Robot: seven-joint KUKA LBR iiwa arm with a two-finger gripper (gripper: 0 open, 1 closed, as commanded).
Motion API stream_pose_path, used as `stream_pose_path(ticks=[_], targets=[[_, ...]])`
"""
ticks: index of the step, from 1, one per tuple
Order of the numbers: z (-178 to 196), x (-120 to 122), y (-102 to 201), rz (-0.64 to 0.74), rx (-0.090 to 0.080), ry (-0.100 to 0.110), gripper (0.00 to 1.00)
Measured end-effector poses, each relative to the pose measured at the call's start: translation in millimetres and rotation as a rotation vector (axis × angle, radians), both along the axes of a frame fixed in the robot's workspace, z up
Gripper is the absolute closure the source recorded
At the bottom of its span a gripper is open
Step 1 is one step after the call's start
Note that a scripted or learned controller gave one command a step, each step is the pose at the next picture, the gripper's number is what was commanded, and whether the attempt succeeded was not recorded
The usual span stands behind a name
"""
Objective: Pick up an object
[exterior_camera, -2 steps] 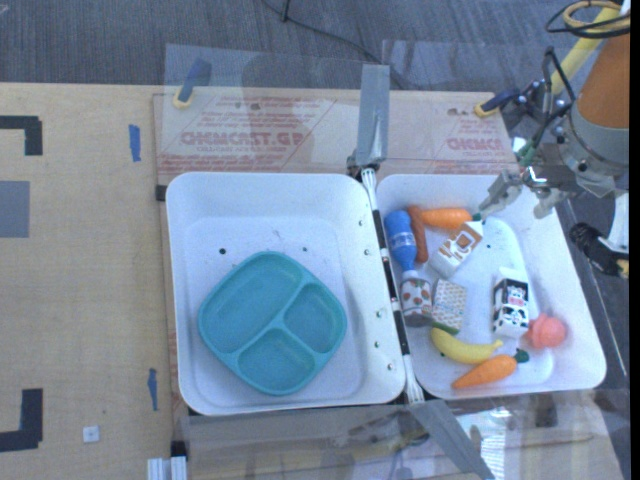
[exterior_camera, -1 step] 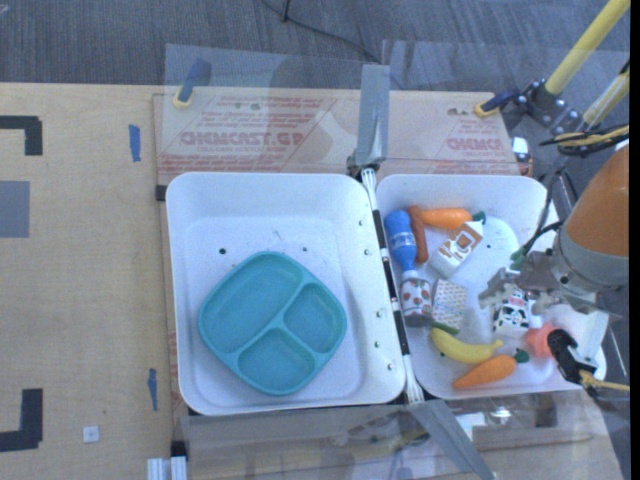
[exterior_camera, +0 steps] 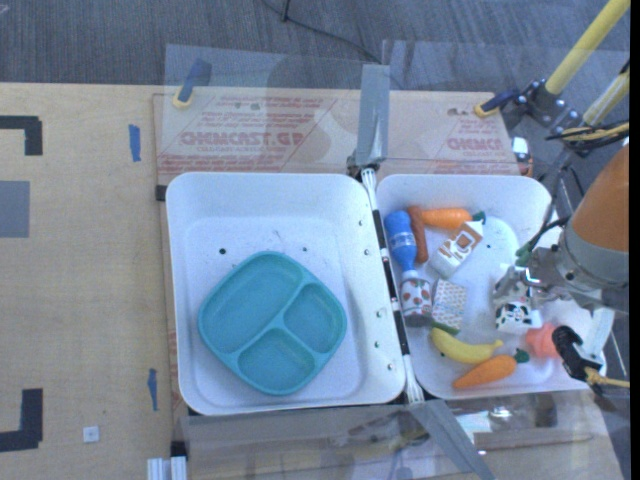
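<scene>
The right bin (exterior_camera: pixel 533 196) holds several small items. A blue bottle (exterior_camera: pixel 400 237) lies by its left wall, with an orange carrot (exterior_camera: pixel 441 216) beside it. A small white and orange carton (exterior_camera: pixel 455 249) sits near the middle. Lower down are a red-white can (exterior_camera: pixel 415 293), a checked packet (exterior_camera: pixel 449 302), a yellow banana (exterior_camera: pixel 463 346) and a second carrot (exterior_camera: pixel 485 371). My gripper (exterior_camera: pixel 516 284) hangs low over the right side of this bin, directly above a black-and-white cow-patterned toy (exterior_camera: pixel 517 316). Whether it touches the toy I cannot tell.
The left bin (exterior_camera: pixel 190 208) holds a teal divided plate (exterior_camera: pixel 272 322). A round orange-red item (exterior_camera: pixel 541 340) lies at the right bin's lower right, next to a black part of the arm. The grey and orange arm (exterior_camera: pixel 605 223) covers the right bin's right edge.
</scene>
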State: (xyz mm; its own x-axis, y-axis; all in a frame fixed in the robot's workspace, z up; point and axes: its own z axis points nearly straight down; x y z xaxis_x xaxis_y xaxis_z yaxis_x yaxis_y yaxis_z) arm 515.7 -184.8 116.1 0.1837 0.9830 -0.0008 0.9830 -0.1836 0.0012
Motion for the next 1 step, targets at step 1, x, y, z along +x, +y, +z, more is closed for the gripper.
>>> stream_pose_path(ticks=[1], targets=[[77.1,46.6,74.5,-0.084,0.001,0.001,1.0]])
